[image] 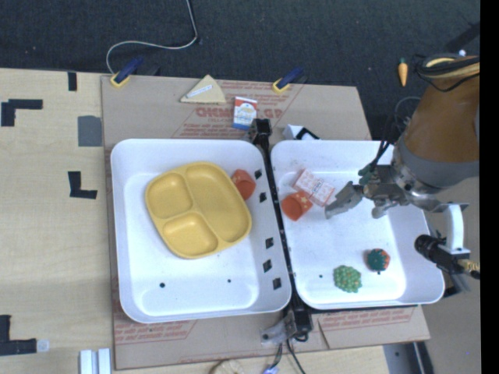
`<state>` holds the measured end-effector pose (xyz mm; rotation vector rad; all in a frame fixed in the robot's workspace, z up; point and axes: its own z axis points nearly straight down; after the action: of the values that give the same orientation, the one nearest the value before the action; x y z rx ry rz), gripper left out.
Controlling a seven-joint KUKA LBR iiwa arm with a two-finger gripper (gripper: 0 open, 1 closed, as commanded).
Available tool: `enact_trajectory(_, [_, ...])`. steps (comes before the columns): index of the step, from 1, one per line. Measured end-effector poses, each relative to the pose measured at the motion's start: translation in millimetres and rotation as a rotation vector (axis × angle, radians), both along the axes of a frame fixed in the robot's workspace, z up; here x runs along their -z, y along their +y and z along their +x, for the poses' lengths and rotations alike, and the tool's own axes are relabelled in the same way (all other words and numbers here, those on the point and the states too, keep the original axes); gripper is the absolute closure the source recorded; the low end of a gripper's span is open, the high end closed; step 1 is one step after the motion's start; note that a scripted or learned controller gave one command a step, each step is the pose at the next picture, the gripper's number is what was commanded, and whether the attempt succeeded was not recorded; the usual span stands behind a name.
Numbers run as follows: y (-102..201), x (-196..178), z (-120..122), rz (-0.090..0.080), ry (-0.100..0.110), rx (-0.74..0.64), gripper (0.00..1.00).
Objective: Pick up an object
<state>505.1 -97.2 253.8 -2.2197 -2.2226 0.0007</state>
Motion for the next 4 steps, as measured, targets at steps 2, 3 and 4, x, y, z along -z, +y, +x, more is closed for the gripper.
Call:
enact_trajectory(2, [-13,165,67,-0.001,-0.002,0.001,0.00])
enact_trajectory(3, [44,69,106,0.000,-0.001,-0.001,0.00])
enact_trajectory(4, [1,164,106,-0.002,-0.010,0.000,0.00])
